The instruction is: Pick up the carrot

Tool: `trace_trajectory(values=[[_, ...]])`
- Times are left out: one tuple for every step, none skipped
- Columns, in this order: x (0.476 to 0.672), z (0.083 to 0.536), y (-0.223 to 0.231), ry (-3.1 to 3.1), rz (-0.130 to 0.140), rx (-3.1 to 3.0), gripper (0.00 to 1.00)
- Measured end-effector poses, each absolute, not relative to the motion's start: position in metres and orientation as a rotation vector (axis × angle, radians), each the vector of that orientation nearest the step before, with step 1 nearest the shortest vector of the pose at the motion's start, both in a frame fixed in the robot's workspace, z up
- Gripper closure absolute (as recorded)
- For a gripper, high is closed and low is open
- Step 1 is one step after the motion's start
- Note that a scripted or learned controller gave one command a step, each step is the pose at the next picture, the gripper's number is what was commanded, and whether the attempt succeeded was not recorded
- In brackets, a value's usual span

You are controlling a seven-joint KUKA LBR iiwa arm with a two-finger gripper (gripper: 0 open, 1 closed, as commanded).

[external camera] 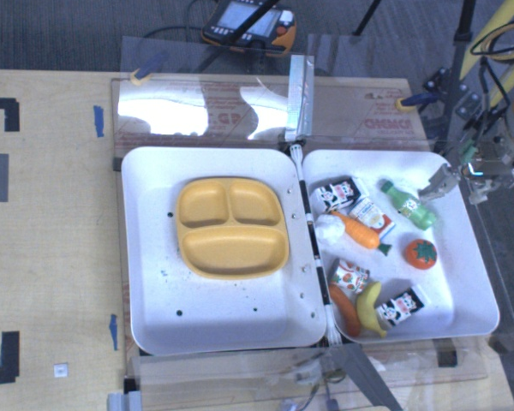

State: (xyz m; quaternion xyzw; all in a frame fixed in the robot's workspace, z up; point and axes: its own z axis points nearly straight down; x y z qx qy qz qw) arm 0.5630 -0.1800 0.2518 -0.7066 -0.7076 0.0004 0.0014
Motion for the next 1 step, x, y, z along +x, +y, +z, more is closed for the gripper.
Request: trace_trajectory(values=[[0.5855,0.1252,-0.1359,-2.353,0.0,-2.08,0.0]])
